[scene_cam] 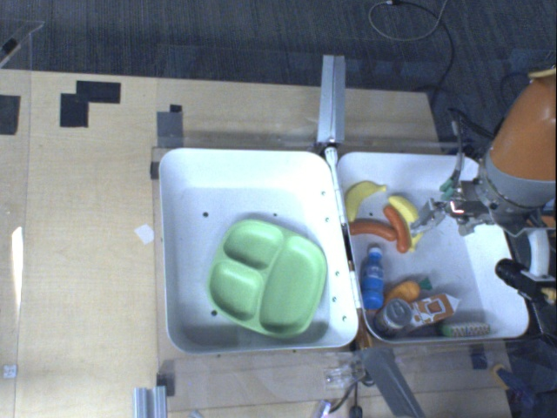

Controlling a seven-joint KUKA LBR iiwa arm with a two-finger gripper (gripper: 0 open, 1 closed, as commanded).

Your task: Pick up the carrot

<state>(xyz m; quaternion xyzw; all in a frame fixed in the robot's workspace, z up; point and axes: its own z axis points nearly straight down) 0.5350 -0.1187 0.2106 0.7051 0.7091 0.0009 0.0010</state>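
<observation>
The left bin (174,233) holds a green divided tray (268,275). The right bin (500,268) holds the carrot (406,289) near its front, beside a blue bottle (372,278), with bananas (383,203) and sausages (387,227) farther back. The pincer (432,214) hovers over the bananas; whether it is apart or together I cannot tell.

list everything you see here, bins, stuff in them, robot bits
white bins: 2, white, side by side on the bench; left bin, right bin
divided plate: 1, green, in the left bin
banana: 1, yellow, upper part of the right bin
lemon-like fruit: 1, yellow, top left corner of the right bin
sausage-shaped toys: 2, orange-red, crossing below the banana
bottle: 1, blue, along the right bin's left wall
carrot: 1, orange with green top, lower right bin
can: 1, grey, bottom of the right bin
cable: 1, white, on the dark floor
arm: 1, grey with orange band, over the right bin
gripper: 1, beside the banana
</observation>
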